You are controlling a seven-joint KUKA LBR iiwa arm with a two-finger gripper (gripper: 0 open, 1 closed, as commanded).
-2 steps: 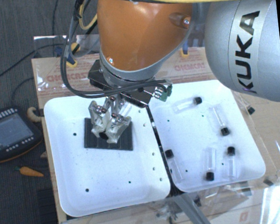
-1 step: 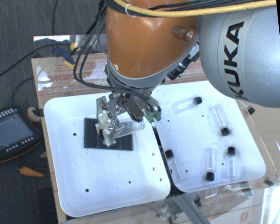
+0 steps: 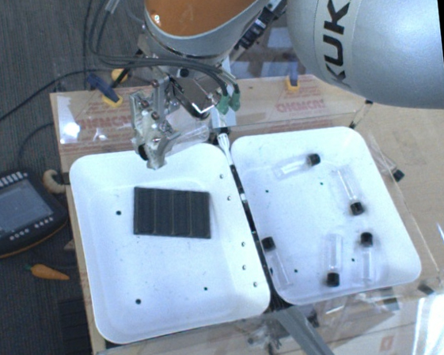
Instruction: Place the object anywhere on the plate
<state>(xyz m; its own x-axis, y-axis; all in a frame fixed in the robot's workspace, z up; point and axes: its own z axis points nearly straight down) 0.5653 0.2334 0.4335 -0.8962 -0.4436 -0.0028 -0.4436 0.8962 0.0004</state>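
Camera view: gripper (image 3: 154, 152) hangs over the left bin's (image 3: 109, 305) far edge; whether anything sits between its fingers, I cannot tell. Dark plate (image 3: 172, 212) lies in that bin. Clear vials (image 3: 349, 190) lie scattered in the right bin (image 3: 399, 260).

Premises: a robotics laboratory or test cell. Evidence follows. An industrial arm (image 3: 364, 29), grey with an orange band and marked KUKA, stands over a plywood bench (image 3: 278, 107). Two shallow white bins (image 3: 109, 305) sit side by side on the bench. A handheld control pendant (image 3: 11, 213) with screen and keypad lies on dark carpet (image 3: 2, 62) to the left. Loose cables (image 3: 102, 35) run across the floor toward the bench. An orange-handled tool (image 3: 48, 272) lies near the pendant.
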